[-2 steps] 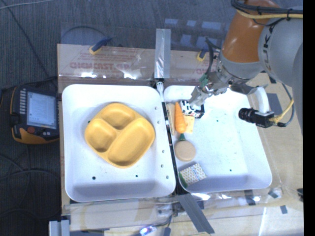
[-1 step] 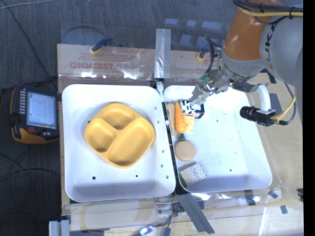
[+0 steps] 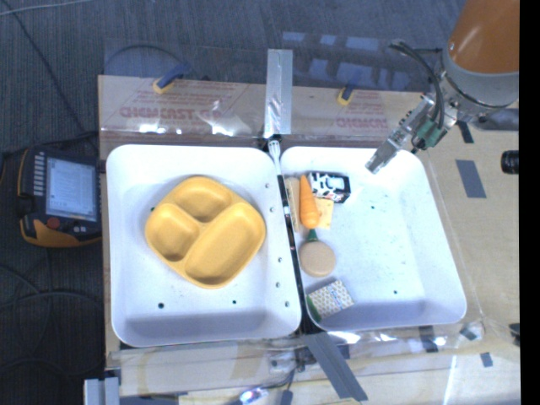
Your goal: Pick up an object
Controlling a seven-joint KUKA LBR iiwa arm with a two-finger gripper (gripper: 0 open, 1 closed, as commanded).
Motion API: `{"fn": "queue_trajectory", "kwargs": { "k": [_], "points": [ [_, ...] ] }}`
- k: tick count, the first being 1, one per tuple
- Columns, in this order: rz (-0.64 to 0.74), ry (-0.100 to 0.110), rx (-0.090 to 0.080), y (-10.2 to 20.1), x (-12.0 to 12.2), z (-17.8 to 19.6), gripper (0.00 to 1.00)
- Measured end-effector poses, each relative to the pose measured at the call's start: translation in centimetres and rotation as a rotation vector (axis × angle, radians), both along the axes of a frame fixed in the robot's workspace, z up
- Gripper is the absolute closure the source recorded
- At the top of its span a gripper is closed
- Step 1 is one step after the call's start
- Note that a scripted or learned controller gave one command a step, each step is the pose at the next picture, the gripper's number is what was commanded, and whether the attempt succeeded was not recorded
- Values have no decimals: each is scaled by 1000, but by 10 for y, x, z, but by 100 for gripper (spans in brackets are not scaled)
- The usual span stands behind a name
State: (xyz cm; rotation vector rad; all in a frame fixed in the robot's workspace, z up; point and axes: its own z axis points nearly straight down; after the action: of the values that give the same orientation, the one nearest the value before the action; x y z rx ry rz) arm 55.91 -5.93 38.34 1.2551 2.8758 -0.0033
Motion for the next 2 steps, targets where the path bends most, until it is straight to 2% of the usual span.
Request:
{"fn": "queue_trajectory", "kwargs": {
  "k": [1,2],
  "points": [
    [107,-1,0,-68,-31,51,100],
    [-30,0,2,-40,-30,41,100]
  ]
}}
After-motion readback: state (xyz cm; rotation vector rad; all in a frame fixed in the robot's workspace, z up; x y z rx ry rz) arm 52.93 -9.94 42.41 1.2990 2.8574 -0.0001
